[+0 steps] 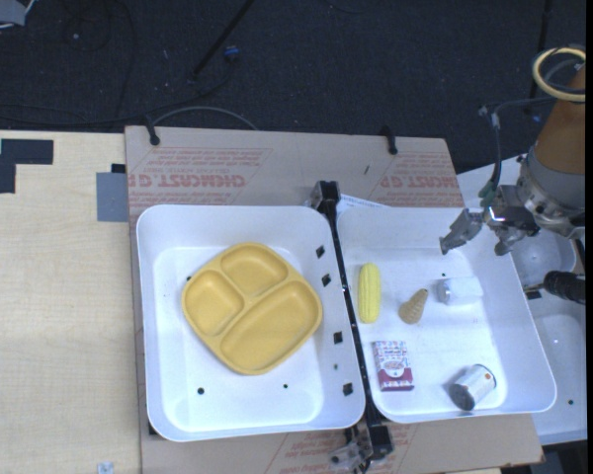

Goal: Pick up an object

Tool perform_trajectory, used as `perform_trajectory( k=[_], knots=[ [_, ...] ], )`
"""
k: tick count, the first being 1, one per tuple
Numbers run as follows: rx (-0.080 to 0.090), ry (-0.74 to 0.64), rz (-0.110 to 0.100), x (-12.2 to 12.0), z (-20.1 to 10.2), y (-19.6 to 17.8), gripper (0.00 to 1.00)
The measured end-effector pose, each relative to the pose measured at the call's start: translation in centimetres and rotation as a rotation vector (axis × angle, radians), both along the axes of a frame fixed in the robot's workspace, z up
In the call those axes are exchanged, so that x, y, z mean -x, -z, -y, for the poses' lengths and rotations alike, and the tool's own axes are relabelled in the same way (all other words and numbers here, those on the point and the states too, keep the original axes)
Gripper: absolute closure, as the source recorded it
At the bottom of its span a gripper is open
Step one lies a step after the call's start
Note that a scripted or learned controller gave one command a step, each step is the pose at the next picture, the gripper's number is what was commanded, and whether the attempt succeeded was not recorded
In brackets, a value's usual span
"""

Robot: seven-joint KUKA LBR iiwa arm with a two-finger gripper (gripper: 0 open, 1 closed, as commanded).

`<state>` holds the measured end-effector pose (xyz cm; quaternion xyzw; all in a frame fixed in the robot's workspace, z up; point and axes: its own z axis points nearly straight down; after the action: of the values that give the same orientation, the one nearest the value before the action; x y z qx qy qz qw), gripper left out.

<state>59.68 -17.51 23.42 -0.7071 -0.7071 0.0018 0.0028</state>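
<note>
My gripper (482,237) hangs over the far right part of the right bin (534,363), its two fingers spread open with nothing between them. Below it in that bin lie a small white block (457,290), a tan cone (413,306) and a yellow corn cob (369,292). Nearer the front are a red and white packet (392,365) and a grey can (471,386) on its side. The white block is the closest of these to the gripper, a little toward the front.
The left bin (168,265) holds a yellow divided plate (252,307). A black divider (341,294) runs between the bins. The arm's grey wrist with its orange band (563,126) and cables stand at the right edge.
</note>
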Motion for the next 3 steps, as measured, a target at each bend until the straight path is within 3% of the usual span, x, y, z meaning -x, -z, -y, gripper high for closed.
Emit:
perform_trajectory(
  k=[2,3],
  knots=[
    [0.0,-0.003,0.001,-0.3,-0.2,11.2,0.0],
    [0.0,-0.002,0.002,-0.3,-0.1,10.0,1.0]
  ],
)
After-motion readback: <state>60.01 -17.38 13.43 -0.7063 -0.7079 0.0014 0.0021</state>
